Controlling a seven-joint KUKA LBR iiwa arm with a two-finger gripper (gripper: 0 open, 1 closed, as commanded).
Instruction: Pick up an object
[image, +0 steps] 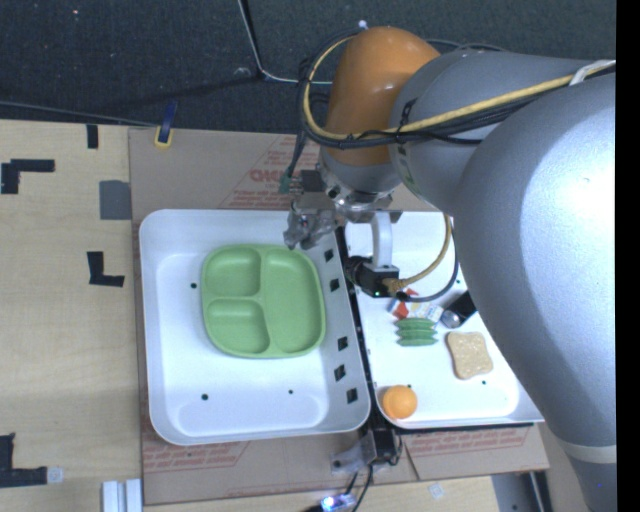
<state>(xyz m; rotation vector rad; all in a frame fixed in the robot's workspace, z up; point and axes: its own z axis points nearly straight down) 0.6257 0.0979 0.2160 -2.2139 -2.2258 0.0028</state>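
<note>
Gripper (312, 228) hovering over far right corner of left bin (160, 330), just beside green divided plate (264, 300); finger spread unreadable from this angle, nothing seen between them. Candidates in right bin (455, 412): orange ball (399, 402), tan sponge-like block (468, 355), green ridged piece (416, 332). Best bet probably the ball: near front wall but well apart from others. Plate flat, hard to pinch, rim close to divider wall. Little room near the walls.
</note>
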